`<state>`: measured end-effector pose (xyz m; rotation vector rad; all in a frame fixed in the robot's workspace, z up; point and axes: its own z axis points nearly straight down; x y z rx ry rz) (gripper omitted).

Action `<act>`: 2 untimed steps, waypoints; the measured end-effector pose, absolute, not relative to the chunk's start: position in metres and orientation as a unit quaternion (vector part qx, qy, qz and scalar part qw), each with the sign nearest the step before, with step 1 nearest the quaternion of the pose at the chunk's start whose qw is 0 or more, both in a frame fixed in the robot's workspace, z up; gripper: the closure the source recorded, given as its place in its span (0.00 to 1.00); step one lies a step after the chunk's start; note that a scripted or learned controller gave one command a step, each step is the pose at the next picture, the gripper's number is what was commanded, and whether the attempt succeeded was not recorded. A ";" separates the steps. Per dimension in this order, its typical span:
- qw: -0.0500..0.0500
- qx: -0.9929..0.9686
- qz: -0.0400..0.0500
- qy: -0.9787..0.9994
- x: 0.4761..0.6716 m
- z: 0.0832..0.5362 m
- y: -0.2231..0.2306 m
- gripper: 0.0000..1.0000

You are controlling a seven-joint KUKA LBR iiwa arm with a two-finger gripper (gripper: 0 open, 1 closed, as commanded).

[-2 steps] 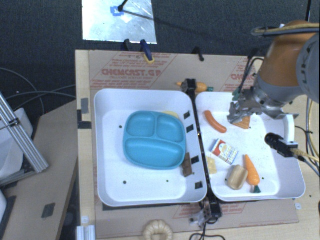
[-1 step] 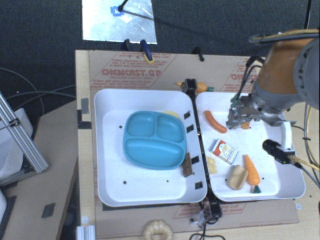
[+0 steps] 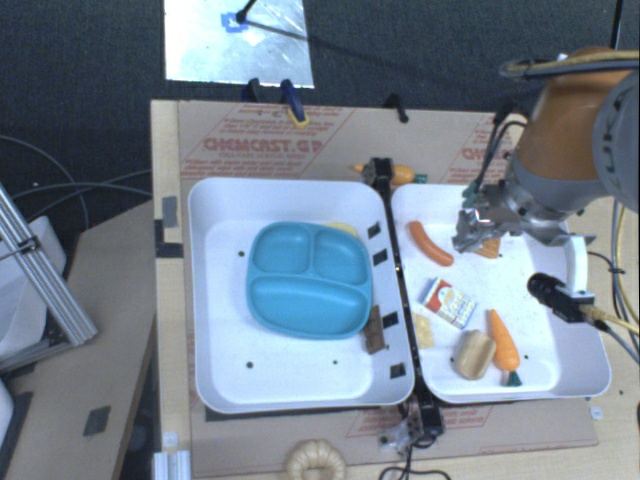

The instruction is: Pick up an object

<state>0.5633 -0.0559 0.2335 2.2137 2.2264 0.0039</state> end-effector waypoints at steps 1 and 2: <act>0.001 0.707 0.000 0.707 0.570 0.218 -0.069 1.00; 0.001 0.705 0.001 0.709 0.564 0.235 -0.058 1.00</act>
